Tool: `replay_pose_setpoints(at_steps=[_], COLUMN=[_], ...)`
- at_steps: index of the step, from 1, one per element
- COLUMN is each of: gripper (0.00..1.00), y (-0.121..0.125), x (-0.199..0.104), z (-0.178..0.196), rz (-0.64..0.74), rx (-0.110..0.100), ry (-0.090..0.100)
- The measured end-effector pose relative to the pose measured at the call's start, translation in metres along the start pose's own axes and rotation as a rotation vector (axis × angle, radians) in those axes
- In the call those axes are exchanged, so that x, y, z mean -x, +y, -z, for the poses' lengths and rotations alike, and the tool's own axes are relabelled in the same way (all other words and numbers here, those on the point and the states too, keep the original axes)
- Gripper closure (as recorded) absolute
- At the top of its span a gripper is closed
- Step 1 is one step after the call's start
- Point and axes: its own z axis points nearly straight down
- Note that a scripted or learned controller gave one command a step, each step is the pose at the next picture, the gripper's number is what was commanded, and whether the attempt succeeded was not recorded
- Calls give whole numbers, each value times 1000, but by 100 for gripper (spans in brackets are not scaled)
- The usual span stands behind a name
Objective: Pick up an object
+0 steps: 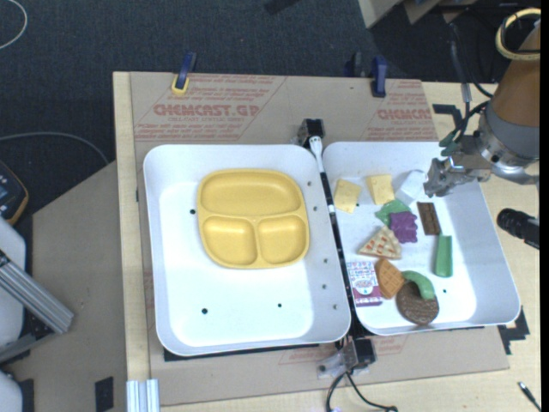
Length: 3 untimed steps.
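Gripper (pixel 439 181) low over the right bin's (pixel 489 264) far side, brown bar (pixel 428 218) just below; grip state indiscernible

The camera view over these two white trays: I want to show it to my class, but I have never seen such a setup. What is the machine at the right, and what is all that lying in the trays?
The picture comes from one camera fixed above a bench, looking down at a slant. The machine is a robot arm, grey with an orange band, reaching in from the right. Its gripper hangs over the far end of the right bin. That bin holds small toy foods: two cheese blocks, purple grapes, a pizza slice, a green stick and a brown cookie. The left bin holds a yellow divided plate. I see nothing held.
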Motion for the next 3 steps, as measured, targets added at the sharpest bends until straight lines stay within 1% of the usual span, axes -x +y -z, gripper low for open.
replay_pose_setpoints(at_steps=[1,2,3], gripper=[100,100,100], y=[6,12,24], x=[-60,-123,-177], z=[7,-5,2], rz=[2,2,2], rx=[0,-7,-1], ry=[1,4,2])
